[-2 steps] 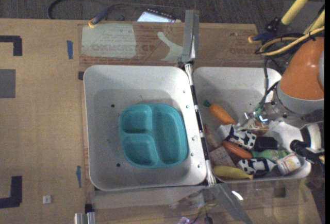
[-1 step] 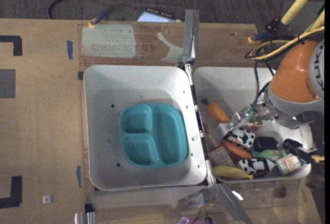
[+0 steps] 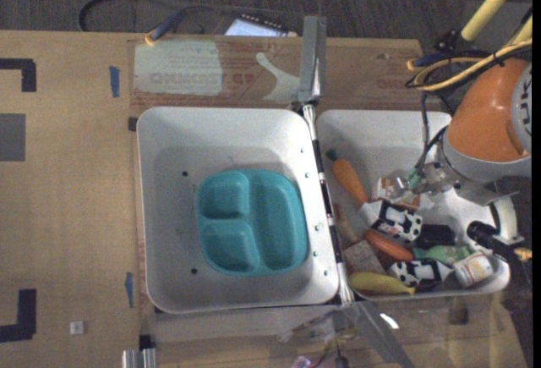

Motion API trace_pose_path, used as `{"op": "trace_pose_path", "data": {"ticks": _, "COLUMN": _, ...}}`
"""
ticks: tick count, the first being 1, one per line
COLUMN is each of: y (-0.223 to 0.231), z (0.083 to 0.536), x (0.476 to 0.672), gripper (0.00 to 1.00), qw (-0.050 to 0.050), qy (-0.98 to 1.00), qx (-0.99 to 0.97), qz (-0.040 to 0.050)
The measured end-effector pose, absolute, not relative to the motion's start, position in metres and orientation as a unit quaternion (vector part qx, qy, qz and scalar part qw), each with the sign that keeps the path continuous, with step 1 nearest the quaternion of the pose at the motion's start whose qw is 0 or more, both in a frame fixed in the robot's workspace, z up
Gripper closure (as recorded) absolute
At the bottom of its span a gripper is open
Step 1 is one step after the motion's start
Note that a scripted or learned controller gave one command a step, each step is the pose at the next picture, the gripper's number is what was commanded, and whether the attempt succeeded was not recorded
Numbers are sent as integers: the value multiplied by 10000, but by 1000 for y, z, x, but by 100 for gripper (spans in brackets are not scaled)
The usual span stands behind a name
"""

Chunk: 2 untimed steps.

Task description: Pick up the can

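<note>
White, shallow and side by side, two bins sat on the brown surface (image 3: 76, 189). The left bin (image 3: 161, 138) held a teal divided plate (image 3: 251, 222). The right bin (image 3: 372, 128) held the clutter. An orange carrot (image 3: 348, 180) lay near that bin's left wall. Two black-and-white cow-patterned items lay there too, one (image 3: 399, 221) at the bin's middle and one (image 3: 420, 272) by its near wall. A red item (image 3: 389, 245) lay between them, and a yellow banana (image 3: 378, 282) lay against the bin's near wall.

The likeliest can (image 3: 474, 267) was a small pale cylinder with an orange label. It lay on its side in the bin's near right corner, just beside a green item (image 3: 445, 254). Blur left its identity uncertain.

The grey arm (image 3: 494, 125), with its orange band, hung over the bin's right side. The gripper (image 3: 428, 177) was low over the bin's middle, apart from the can. Its grip could not be made out, and nothing was seen held in it.
</note>
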<state>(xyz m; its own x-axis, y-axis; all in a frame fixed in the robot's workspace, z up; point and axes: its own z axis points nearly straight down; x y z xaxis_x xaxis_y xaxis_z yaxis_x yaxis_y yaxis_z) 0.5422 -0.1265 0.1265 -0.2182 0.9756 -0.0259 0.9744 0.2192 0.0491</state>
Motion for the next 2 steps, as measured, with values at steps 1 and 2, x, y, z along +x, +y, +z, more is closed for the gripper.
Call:
{"op": "trace_pose_path", "data": {"ticks": 1, "y": -90, "z": 236, "x": 536, "gripper": 100, "qw": 6, "qy": 7441, "qx": 6681, "qz": 2}}
{"op": "trace_pose_path", "data": {"ticks": 2, "y": -90, "z": 236, "x": 536, "gripper": 0, "qw": 4, "qy": 7440, "qx": 6681, "qz": 0}}
